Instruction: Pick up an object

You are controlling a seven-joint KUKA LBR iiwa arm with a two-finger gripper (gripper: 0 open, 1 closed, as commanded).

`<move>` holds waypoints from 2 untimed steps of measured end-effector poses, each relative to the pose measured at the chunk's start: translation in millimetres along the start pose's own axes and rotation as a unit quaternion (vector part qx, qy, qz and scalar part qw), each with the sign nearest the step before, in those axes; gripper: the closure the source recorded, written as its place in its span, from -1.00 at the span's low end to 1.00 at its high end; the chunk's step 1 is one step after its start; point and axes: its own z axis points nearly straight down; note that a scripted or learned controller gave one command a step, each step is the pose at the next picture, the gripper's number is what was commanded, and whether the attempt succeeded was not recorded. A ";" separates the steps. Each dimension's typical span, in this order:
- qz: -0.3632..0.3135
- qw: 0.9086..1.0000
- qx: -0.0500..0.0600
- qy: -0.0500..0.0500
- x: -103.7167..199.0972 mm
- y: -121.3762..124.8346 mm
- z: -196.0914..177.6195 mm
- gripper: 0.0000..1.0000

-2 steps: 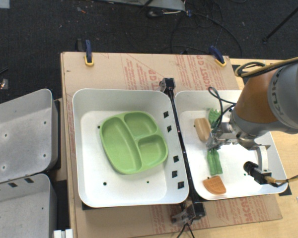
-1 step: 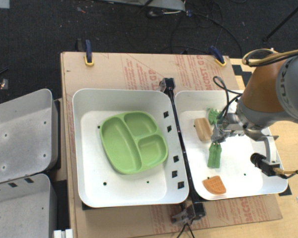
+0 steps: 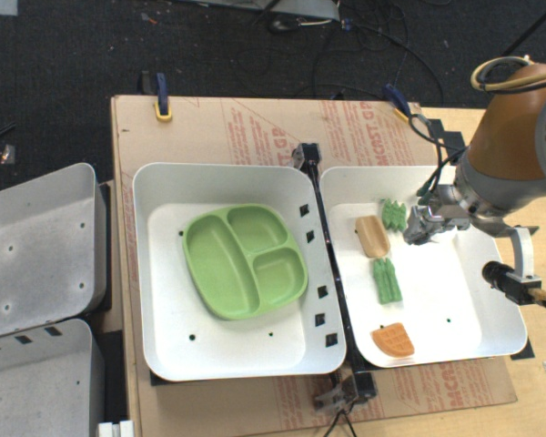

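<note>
In the right bin (image 3: 455, 335) lie a tan bread-like piece (image 3: 372, 237), a long green toy (image 3: 387, 280), a smaller green toy (image 3: 394, 215) near the back, and an orange slice-shaped piece (image 3: 393, 340) at the front. My gripper (image 3: 420, 228) hangs low over the bin's back part, just right of the small green toy. Nothing shows between its fingers.
The left bin (image 3: 164, 335) holds a green divided plate (image 3: 246, 260). A black divider with clips (image 3: 323, 244) runs between the two bins. A grey lid-like tray (image 3: 36, 244) lies off the bench at the left. Cables cross the dark floor behind.
</note>
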 end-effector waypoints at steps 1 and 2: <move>0.000 1.000 0.002 0.000 -0.1 0.8 -12.1 1.00; -0.002 1.000 0.002 0.001 46.2 19.1 -23.3 1.00</move>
